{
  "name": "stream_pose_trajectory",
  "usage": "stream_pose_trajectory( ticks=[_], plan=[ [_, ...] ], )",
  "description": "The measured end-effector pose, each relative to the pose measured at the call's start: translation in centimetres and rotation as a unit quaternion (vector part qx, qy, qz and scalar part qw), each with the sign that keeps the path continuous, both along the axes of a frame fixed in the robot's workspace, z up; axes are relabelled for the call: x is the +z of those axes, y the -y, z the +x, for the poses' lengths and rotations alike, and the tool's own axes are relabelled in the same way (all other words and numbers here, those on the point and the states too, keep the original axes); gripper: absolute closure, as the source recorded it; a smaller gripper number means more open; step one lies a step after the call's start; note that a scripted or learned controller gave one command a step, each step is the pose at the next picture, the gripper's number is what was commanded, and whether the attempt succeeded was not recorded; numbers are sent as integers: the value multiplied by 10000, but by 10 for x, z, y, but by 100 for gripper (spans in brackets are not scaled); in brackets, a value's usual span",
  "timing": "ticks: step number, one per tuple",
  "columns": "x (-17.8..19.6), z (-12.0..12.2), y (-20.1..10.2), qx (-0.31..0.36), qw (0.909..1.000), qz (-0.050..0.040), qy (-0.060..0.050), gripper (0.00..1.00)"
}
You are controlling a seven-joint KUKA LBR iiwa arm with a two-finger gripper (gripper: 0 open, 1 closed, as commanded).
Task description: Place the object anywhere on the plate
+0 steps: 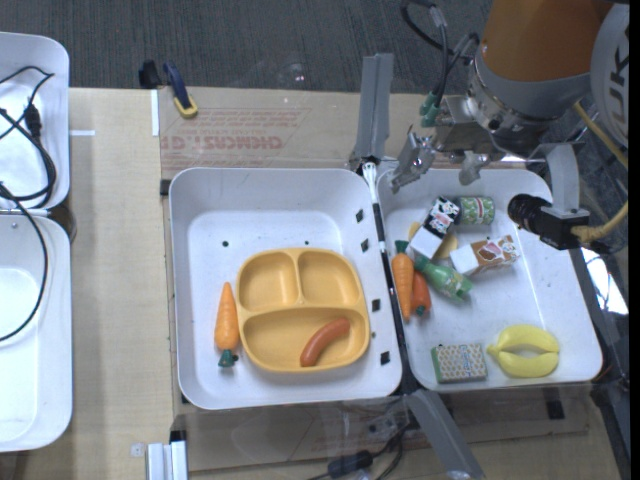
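Observation:
A yellow divided plate (300,308) lies in the left bin (200,218). A reddish sausage (325,340) rests in the plate's near compartment. An orange carrot (227,320) lies in the same bin, just left of the plate and off it. My gripper (440,168) hangs over the far edge of the right bin (585,318), open, with nothing between its fingers (409,166). It is well away from the plate, up and to the right.
The right bin holds two carrots (408,283), a green bottle (445,276), a cow-print carton (437,218), a small can (477,209), a juice box (487,255), a banana (525,351) and a checked block (459,362). A metal divider (375,108) rises between the bins.

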State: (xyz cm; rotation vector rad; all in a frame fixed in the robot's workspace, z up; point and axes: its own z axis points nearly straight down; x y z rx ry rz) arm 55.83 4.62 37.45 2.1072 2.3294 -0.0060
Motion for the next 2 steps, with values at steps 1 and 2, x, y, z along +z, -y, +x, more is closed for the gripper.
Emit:
stream_pose_trajectory(
  ticks=[1, 2],
  plan=[
    [0, 0, 0, 0, 10000, 0, 0, 0],
    [0, 0, 0, 0, 10000, 0, 0, 0]
  ],
)
